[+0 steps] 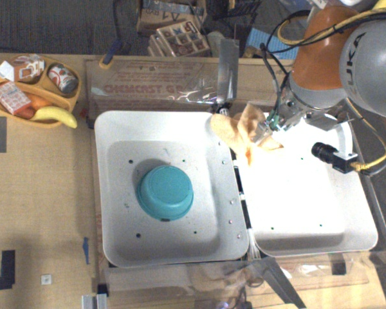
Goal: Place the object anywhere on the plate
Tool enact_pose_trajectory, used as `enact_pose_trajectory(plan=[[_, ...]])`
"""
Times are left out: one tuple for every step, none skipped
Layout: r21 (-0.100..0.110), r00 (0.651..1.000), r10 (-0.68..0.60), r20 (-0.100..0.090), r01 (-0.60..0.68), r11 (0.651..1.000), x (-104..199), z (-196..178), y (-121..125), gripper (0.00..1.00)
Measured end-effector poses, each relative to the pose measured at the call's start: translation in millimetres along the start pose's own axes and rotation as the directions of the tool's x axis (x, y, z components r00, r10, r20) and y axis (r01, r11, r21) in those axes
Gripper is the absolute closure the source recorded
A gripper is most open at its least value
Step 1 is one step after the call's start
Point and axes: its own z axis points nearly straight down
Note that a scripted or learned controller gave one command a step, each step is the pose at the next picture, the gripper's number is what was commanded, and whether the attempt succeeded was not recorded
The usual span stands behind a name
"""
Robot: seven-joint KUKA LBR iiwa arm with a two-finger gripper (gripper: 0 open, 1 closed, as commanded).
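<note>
End effector is seen above the right bin's upper left corner, pinching a crumpled tan cloth-like object that hangs over the divide between the bins. Left of that object, in the left bin, a teal plate is seen lying overturned.

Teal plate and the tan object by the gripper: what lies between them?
In the camera view, bare white bin floor and the bins' adjoining rims separate the teal plate from the tan object.
</note>
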Motion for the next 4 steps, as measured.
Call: enact_pose_trajectory(plan=[[-0.003, 1.0, -0.001, 0.001, 0.001, 1.0, -0.9, -40.0, 0.9, 1.0], [-0.004, 0.921, -0.389, 0.001, 0.389, 0.921, 30.4, -39.9, 24.5, 1.0], [-0.006, 0.7, -0.714, 0.006, 0.714, 0.7, 64.9, -48.9, 50.4, 1.0], [-0.005, 0.478, -0.878, 0.007, 0.878, 0.478, 106.7, -45.1, 78.4, 1.0]])
